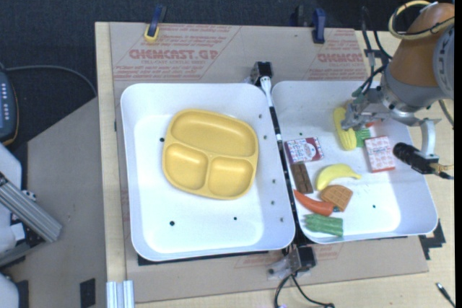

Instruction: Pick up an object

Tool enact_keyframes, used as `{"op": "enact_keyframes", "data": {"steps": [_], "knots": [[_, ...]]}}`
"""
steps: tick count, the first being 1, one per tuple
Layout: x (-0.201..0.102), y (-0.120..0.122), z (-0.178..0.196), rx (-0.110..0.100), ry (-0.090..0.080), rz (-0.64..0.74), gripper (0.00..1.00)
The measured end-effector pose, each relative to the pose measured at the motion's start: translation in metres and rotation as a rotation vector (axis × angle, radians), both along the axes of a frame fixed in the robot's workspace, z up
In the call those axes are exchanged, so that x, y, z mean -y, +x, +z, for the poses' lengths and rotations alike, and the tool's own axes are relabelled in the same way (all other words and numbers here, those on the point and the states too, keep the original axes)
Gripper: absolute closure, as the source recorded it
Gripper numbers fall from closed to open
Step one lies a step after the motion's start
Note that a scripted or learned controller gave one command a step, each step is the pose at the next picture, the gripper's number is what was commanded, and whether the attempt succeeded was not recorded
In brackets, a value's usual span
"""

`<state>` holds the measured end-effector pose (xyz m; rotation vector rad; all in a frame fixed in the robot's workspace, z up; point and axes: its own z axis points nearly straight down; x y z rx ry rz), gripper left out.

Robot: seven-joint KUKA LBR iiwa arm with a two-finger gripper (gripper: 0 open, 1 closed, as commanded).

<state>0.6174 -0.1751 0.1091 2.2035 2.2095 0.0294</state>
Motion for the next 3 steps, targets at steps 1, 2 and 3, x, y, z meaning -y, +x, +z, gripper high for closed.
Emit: {"op": "enact_keyframes", "data": {"steps": [1, 2, 3], "knots": [[-0.007, 0.006, 0.061, -0.02, -0.001, -0.001, 1.0], [-0.007, 0.008, 0.116, -0.019, -0.002, -0.002, 1.0], [-0.053, -0.011, 0.126, -0.029, 0.004, 0.002, 1.0]]}}
